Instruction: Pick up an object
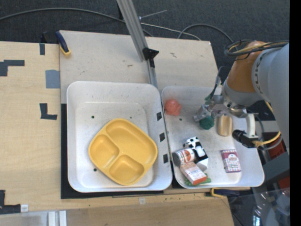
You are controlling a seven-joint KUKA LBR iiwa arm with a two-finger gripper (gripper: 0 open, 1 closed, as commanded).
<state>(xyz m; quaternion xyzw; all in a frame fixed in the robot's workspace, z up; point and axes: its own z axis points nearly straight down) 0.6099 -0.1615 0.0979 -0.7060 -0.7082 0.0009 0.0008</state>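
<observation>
Although the grey arm's two-finger gripper (206,113) had been lowered into the right-hand white bin (249,175), whether its claw stood apart or together could not be told. A small dark green rounded object (206,123) lay directly beneath it, near the bin's far right. It sat just left of a tan cylindrical container (224,125) and right of a pink-red ball (172,107). The green object appeared light and smooth, so likely to slip or roll; a hold across its widest middle was judged safest. A yellow divided plastic tray (123,150) occupied the left bin.
</observation>
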